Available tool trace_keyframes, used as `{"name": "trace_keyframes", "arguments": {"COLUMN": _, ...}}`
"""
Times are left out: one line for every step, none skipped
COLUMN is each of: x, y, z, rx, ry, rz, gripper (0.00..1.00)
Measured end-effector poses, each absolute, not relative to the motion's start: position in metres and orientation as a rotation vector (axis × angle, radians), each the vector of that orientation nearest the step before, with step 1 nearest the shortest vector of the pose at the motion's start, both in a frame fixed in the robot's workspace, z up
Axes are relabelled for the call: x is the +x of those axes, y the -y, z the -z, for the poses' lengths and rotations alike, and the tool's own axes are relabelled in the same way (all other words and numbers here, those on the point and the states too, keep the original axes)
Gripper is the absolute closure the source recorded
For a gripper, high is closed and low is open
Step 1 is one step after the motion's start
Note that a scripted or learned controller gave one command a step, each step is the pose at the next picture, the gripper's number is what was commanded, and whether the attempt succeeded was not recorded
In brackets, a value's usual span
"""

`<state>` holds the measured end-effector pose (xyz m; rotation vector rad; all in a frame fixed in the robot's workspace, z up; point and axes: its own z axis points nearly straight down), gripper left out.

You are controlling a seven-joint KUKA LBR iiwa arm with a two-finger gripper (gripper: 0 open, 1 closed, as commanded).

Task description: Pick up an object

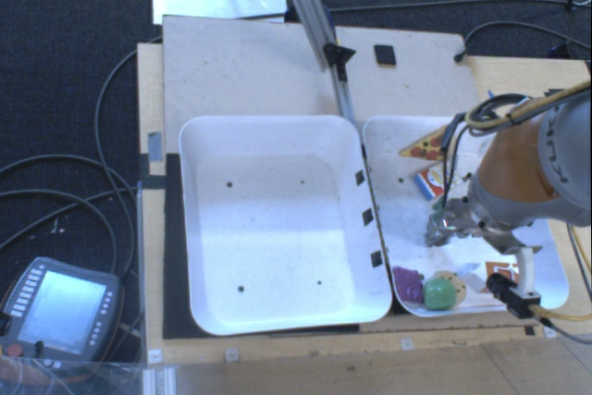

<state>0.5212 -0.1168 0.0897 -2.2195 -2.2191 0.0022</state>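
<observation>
Arm's fingers (442, 229) low in the right bin (384, 153); can't tell if they're spread or clenched, too blurred. Nothing seen between them. Green ball (440, 293) just below the fingers, purple obj (408, 280) beside it. Pizza-slice toy (425, 146) and blue/red box (428, 179) above the fingers. Left bin (199, 199) on the surface, well apart.

A grey handheld control pendant with a pale screen (57, 308) lies on the dark carpet, to the lower left of the light wooden bench (250, 69). Black cables (55, 199) curl over the carpet between the pendant and the bench. On the bench's far part sits a small black square piece (385, 55), and a slanted silver metal pole (310, 0) rises beside it.
</observation>
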Motion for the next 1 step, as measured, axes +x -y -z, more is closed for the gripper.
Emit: {"name": "trace_keyframes", "arguments": {"x": 0.5273, "y": 0.1851, "z": -0.0906, "rx": -2.227, "ry": 2.218, "rz": -0.002, "gripper": 0.00}}
